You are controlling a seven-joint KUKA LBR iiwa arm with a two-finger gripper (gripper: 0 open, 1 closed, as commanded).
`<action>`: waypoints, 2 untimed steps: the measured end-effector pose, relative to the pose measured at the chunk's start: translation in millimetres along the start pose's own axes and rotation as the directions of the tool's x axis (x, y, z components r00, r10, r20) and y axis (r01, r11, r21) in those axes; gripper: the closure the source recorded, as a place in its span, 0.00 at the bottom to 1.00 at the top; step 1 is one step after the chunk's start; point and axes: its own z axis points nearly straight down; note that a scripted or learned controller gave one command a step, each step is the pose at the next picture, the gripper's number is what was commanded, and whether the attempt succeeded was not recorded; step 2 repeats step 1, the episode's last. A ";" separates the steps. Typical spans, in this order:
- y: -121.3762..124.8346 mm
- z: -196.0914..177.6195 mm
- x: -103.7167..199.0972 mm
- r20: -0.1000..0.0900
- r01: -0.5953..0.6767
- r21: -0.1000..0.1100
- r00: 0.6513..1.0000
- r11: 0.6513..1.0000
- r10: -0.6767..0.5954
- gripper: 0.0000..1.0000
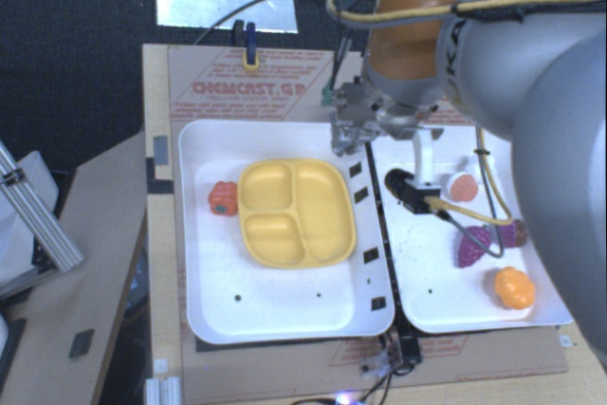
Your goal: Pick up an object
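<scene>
My gripper (345,141) hangs over the far right corner of the left bin (204,299), close to the divider between the bins and just beyond the far right rim of a yellow divided plate (296,211). Nothing shows between its tips. A small red-orange pepper toy (223,197) lies left of the plate. In the right bin (446,318) lie a purple grape bunch (479,245), an orange toy fruit (514,287) and a pink round piece (463,188), partly behind the robot's cable.
The grey arm and its orange band (422,5) cover the far right of the view and part of the right bin. A cardboard sheet (247,85) lies beyond the bins. A metal rail (38,213) stands at the left.
</scene>
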 end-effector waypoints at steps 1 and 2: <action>-0.2 -0.3 -3.5 0.002 -0.005 0.001 1.000 1.000 0.005 0.00; -0.2 -0.3 -3.5 0.002 -0.005 0.001 1.000 1.000 0.005 0.00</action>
